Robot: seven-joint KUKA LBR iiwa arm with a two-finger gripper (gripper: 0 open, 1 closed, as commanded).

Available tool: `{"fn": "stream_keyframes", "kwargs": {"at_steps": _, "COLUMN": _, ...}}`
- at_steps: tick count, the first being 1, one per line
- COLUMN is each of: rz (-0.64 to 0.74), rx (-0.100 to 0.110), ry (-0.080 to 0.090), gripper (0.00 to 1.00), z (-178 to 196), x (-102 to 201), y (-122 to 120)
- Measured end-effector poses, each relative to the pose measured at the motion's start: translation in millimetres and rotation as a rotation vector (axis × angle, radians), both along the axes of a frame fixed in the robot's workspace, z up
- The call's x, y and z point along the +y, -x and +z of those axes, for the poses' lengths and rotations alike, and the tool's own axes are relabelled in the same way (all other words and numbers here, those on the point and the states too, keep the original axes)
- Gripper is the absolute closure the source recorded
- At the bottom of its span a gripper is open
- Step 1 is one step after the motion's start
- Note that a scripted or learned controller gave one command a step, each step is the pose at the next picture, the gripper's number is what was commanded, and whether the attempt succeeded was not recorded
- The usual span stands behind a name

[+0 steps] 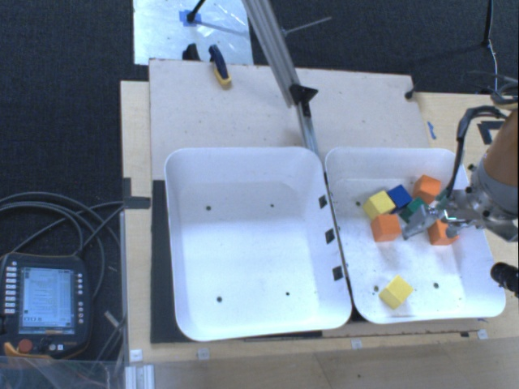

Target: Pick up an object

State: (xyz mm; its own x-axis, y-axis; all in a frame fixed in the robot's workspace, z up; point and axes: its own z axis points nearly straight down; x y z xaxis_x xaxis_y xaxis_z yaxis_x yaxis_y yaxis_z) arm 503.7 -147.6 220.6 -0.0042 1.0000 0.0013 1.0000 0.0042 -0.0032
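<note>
Several small blocks lie in the right bin (454,302). A yellow block (377,204), a blue block (399,195) and an orange block (427,188) sit in its upper half. Another orange block (386,227) lies lower, with a green block (413,209) just right of it. A third orange block (440,232) is partly hidden by the arm. A lone yellow block (396,291) rests near the front. My gripper (420,221) reaches in from the right and hangs low among the clustered blocks, beside the green one.
The left bin (243,250) stands beside the right one. A grey metal pole (272,39) slants down toward the gap between the bins. A teach pendant (45,302) with cables lies at the far left, off the bench.
</note>
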Motion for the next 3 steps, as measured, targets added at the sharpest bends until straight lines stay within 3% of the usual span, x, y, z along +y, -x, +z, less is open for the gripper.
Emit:
{"fn": "stream_keyframes", "kwargs": {"at_steps": 1, "rz": -0.002, "rx": -0.005, "ry": 0.001, "gripper": 0.00, "z": 2.2, "x": -0.2, "y": -1.0}}
{"fn": "stream_keyframes", "kwargs": {"at_steps": 2, "rz": -0.002, "rx": 0.000, "ry": 0.000, "gripper": 0.00, "z": -48.0, "x": 5.0, "y": 7.8}}
{"fn": "stream_keyframes", "kwargs": {"at_steps": 3, "rz": -0.001, "rx": 0.000, "ry": 0.000, "gripper": 0.00, "z": -96.2, "x": 9.8, "y": -0.6}}
